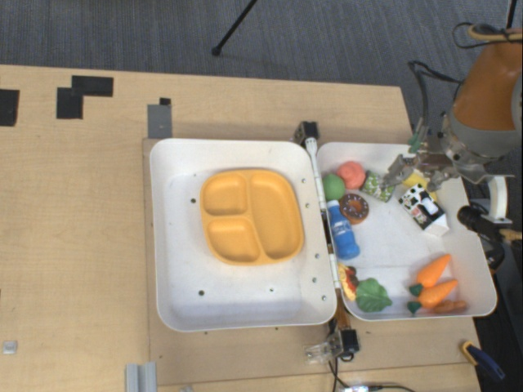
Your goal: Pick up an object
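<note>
— Where's the pincer [406, 167]?

— Low over the right bin [392, 239], at its twelve o'clock edge. A black-and-white carton [422, 206] lies just at its five o'clock.

— Pinching anything?

— I cannot tell.

— And the arm [487, 96]?

— It reaches in from three o'clock, orange band above the wrist.

- Gripper [411, 168] hung over the right bin's [466, 251] far side.
- Milk carton [423, 205] lay just below it.
- Balls [343, 180], bottle [342, 237] sat leftward.
- Carrots [435, 282] lay nearer.
- Divided plate [250, 216] sat in the left bin [176, 243].
</note>
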{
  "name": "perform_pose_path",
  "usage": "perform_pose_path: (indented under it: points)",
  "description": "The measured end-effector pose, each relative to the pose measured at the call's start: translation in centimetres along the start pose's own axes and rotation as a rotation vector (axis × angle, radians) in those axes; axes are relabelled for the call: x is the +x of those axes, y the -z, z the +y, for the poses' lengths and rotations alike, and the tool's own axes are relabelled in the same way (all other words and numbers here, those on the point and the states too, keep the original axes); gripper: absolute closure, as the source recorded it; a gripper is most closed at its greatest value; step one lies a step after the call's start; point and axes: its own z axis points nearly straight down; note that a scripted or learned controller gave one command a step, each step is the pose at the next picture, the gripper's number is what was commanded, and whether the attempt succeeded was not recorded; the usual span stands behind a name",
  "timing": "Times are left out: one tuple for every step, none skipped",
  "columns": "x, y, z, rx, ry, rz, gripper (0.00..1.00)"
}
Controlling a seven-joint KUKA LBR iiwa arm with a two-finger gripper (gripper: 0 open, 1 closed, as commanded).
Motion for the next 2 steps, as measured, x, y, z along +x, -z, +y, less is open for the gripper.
perform_pose_path:
  points:
    - [-4.2,-10.3,6.5,-0.025,0.07,-0.004,0.0]
    - [-4.3,-11.7,4.9,-0.002,0.156,-0.001,0.0]
